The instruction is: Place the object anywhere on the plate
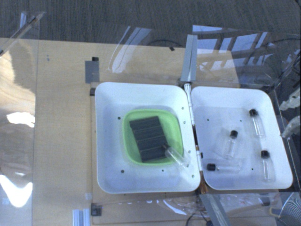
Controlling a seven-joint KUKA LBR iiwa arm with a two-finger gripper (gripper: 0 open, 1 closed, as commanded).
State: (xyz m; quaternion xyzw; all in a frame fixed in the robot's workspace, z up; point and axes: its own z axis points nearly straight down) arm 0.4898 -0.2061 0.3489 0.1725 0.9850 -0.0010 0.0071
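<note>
Four clear, black-capped vials (256,121) lie scattered in the right bin (235,95); the bench (56,126) is wooden.

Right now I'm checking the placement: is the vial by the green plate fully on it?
Partly on. The clear vial lies tipped over the green plate's lower right rim, one end on the dark block.

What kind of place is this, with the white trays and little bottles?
Probably a robotics test lab: two white bins on a wooden bench, a green plate and clear vials laid out, and clear safety screens around.
</note>
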